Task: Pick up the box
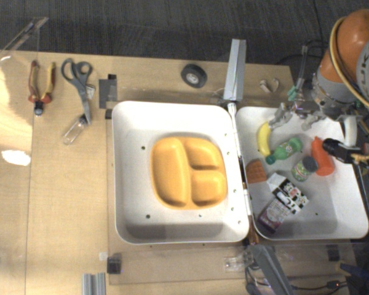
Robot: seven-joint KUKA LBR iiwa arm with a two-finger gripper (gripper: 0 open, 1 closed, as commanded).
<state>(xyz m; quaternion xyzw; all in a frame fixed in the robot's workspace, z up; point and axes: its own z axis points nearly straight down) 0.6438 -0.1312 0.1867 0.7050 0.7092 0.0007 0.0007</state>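
The box [290, 193] is small, white and black with red marks, and lies tilted in the front middle of the right bin [347, 226]. My gripper [296, 115] hangs over the back of that bin, well behind the box and just right of a banana [264, 137]. Its two metal fingers are spread, and nothing is between them, so it is open. The grey arm with its orange band comes in from the upper right.
Around the box lie a green bottle [284, 150], a brown piece [256, 171], a small can [304, 168], an orange object [323, 157] and a dark purple packet [270, 214]. The left bin [129, 165] holds a yellow compartment tray [188, 171]. Scissors [81, 85], pliers [39, 86] and a tape roll [194, 75] lie on the bench.
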